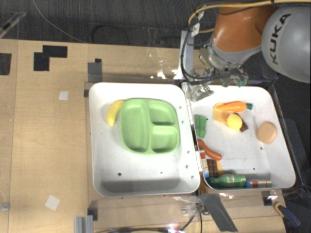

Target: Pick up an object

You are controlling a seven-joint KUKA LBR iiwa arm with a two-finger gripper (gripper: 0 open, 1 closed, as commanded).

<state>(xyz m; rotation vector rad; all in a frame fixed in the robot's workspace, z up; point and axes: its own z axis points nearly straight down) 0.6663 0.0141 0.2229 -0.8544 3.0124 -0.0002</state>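
My gripper hangs over the far left corner of the right bin, under the orange wrist band, with nothing seen in it. In that bin lie an orange carrot, a yellow lemon just in front of it, a tan round piece to the right, a small green item by the left wall, a red sausage-like piece and a green bottle along the near wall. The carrot is the closest of these to the gripper, apart from it.
The left bin holds a green divided plate and a yellow banana at its far left. A dark wrapped bar and a thin marker lie near the bottle. Cables loop off the arm above the bins.
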